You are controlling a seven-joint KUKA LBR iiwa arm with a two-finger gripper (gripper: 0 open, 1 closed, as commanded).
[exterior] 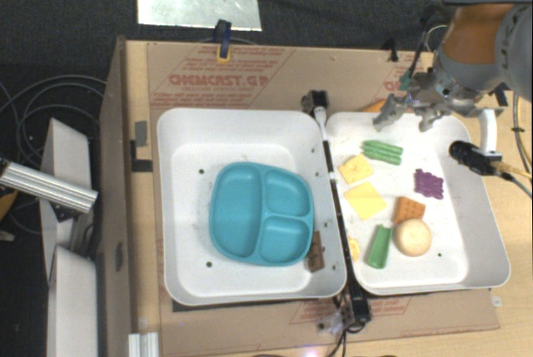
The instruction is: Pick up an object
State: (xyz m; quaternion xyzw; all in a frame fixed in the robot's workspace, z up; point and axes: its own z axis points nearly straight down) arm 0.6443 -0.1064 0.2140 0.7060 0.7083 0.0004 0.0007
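Note:
My gripper hangs over the far edge of the right bin, fingers spread apart with nothing between them. Just below it lies a green ridged bean piece. Further down the bin are a yellow cheese wedge, a yellow block, a purple grape bunch, an orange waffle piece, a cream round bun and a green cylinder. All these things rest on the bin floor, apart from the gripper.
The left bin holds a teal divided plate. A small brown item lies at the divider between the bins. A black connector with a cable juts over the right bin's right rim. Cardboard lies under both bins.

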